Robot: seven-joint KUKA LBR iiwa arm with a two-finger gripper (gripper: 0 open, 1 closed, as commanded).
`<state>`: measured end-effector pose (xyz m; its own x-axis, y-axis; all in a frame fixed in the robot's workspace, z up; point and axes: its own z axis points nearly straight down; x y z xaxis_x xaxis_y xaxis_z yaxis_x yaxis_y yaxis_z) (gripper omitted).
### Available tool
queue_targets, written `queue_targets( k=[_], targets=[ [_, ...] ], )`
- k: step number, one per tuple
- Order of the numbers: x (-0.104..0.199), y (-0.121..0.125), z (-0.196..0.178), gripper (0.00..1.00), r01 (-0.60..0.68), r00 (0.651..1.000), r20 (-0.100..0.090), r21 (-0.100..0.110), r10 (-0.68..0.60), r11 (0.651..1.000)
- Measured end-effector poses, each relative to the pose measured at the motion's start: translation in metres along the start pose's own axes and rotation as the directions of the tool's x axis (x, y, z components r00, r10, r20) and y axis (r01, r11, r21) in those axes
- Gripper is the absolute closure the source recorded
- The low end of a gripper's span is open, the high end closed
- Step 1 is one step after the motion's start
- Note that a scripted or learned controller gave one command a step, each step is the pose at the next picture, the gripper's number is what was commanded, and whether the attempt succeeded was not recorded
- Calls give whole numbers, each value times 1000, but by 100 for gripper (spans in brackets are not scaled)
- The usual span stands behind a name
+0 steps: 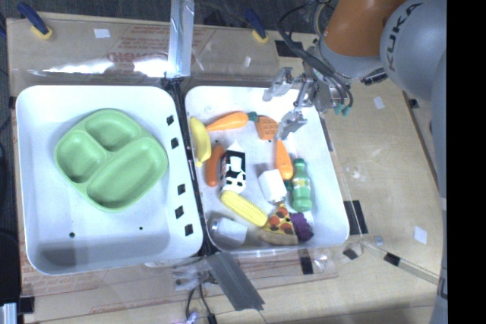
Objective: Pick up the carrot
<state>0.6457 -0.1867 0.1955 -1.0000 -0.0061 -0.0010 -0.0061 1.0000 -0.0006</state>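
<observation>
Right bin (332, 163), near end: pizza slice (279, 224) beside a purple piece (302, 224), a clear cup (228, 230) at the near-left corner. Just beyond: corn cob (243, 208), lying aslant; white block (272, 184); green bottle (301, 184) by the right wall. Middle: black-and-white cow (234, 170), an orange sausage-like piece (213, 164) on its left, a small orange piece (283, 158) on its right. Far half: banana (199, 139) along the left wall; carrot (228, 121), lying on its side, green top pointing right, touching a waffle-like piece (266, 127). Left bin (30, 163): green divided plate (111, 157), left of centre. Gripper (291, 104): above the right bin's far-right corner, fingers spread, nothing between them, right of the carrot and apart from it. Arm (395, 26): grey, orange band, entering from the far right.
</observation>
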Motion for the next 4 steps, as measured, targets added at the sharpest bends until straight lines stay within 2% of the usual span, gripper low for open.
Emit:
queue_targets(
  k=[1,2,3,4],
  targets=[
    [-2,-18,100,0,36,999,5,3,-36,999],
    [-4,-15,89,100,45,999,8,3,-45,999],
    [-4,-14,90,0,45,999,7,3,-45,999],
    [35,-22,103,0,186,983,0,-1,-186,983]
  ],
)
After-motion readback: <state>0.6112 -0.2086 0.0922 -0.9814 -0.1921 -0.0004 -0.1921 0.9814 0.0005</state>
